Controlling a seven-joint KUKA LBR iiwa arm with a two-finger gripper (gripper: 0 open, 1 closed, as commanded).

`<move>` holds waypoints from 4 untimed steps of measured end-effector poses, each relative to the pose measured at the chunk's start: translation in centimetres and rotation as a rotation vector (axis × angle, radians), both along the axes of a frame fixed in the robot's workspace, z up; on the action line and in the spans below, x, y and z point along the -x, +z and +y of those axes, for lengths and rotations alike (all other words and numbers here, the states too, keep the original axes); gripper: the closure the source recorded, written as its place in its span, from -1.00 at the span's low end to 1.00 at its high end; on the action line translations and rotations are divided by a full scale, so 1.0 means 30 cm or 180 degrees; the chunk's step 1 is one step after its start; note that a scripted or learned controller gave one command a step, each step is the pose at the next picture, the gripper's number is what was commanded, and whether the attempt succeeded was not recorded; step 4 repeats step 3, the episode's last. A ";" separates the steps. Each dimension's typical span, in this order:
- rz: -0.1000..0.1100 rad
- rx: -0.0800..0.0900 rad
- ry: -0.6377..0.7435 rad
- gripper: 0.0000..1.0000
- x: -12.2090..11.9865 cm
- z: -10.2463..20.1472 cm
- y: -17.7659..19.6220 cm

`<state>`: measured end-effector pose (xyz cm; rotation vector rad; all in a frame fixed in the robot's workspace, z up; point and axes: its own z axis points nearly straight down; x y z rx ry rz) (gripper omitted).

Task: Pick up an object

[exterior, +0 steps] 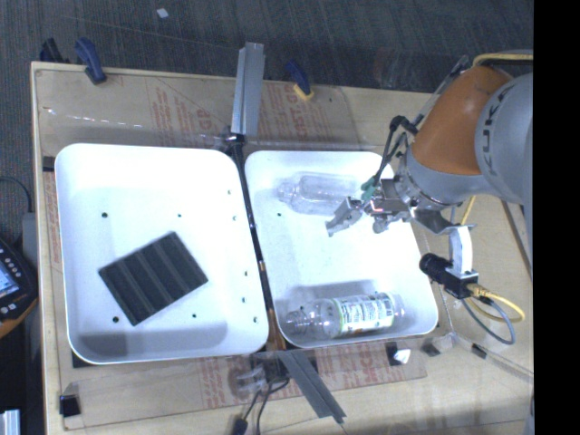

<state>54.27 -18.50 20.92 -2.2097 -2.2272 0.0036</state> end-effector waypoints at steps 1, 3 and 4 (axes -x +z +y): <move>-0.0003 0.0003 0.0107 -1.00 0.153 -0.086 -0.063; -0.0021 0.0037 0.0683 -1.00 0.052 0.229 -0.360; -0.0021 0.0037 0.0683 -1.00 0.052 0.229 -0.360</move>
